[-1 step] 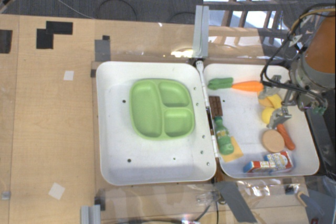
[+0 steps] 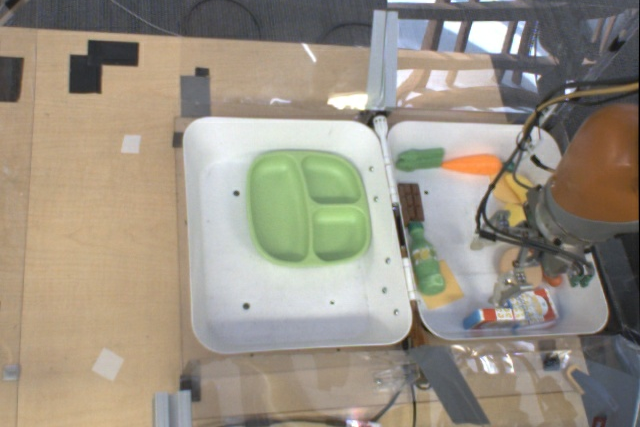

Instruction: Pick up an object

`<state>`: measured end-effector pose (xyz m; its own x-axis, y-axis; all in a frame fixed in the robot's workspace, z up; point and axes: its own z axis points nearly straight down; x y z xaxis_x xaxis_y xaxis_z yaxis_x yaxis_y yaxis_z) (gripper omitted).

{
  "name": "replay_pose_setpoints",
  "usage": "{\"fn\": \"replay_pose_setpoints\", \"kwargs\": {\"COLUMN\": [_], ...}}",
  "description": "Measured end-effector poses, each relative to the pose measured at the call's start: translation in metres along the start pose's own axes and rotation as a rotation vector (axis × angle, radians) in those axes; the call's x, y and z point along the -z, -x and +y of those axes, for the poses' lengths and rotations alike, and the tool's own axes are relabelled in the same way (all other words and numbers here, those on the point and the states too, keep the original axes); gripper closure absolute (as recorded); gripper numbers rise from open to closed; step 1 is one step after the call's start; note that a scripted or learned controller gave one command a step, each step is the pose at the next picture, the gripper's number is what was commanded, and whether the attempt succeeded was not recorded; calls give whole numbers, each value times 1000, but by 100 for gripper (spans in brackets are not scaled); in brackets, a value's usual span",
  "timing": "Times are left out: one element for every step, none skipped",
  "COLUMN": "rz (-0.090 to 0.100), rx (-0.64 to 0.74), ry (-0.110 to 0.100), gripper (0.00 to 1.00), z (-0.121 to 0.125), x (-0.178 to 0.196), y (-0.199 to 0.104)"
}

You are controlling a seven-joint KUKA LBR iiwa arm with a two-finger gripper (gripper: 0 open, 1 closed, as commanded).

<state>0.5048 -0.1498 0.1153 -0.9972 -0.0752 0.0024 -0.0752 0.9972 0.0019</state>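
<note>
My gripper hangs low in the right bin, under the orange wrist band. Just below its tips lies a red and white tube near the bin's front edge. A carrot with a green top lies at the bin's back. A brown chocolate bar and a green bottle on a yellow piece lie along the left wall. A yellow object peeks out beside the arm.
The left bin holds a green divided plate. A metal post stands behind the bins where they meet. Cables loop off the arm over the right bin.
</note>
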Motion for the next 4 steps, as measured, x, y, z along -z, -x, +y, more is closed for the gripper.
{"fn": "replay_pose_setpoints", "kwargs": {"rz": [-23, -21, -19, -20], "rx": [103, 492, 433, 547], "ry": [-10, -13, -13, -18], "gripper": [0, 0, 0, 0], "z": [48, 49, 54, 55], "x": [-24, -24, -25, -24], "y": [-4, 61, 117, 80]}}
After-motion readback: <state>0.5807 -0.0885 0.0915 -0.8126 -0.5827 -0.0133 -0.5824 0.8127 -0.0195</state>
